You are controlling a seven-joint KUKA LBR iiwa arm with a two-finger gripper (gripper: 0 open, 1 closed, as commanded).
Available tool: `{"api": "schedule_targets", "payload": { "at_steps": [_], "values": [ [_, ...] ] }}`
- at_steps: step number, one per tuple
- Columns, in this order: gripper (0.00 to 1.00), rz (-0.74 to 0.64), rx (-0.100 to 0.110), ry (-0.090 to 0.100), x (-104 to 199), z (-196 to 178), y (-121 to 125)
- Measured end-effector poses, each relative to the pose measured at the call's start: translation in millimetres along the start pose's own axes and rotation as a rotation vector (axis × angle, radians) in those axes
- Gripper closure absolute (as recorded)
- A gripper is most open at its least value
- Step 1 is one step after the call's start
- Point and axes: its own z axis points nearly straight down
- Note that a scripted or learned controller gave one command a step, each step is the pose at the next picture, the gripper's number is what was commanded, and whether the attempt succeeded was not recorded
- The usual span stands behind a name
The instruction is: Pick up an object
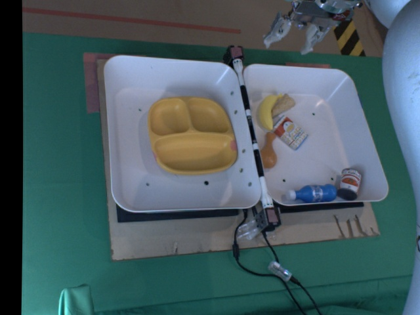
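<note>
Nearest the lens: blue bottle [315, 193] lying flat at five o'clock of the right bin [367, 136], small can [350, 183] just beside. Banana [266, 112] and carton [290, 132] clustered toward eleven o'clock, probably scattered as pick targets. Gripper [294, 36] hovering beyond the bin's twelve o'clock rim, fingers spread, empty, pointing down.

banana [265, 111] flat in right bin [341, 84]

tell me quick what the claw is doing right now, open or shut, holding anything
Claw: open, fingers spread, nothing between them, up past the far edge of the right bin.
</note>
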Motion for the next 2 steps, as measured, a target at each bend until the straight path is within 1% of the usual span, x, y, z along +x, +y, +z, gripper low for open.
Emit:
{"api": "schedule_targets", "payload": {
  "at_steps": [1,2],
  "values": [
    [0.00,0.000,0.000,0.000,0,0,0],
    [0.00,0.003,0.008,-0.002,-51,68,-1]
  ]
}}
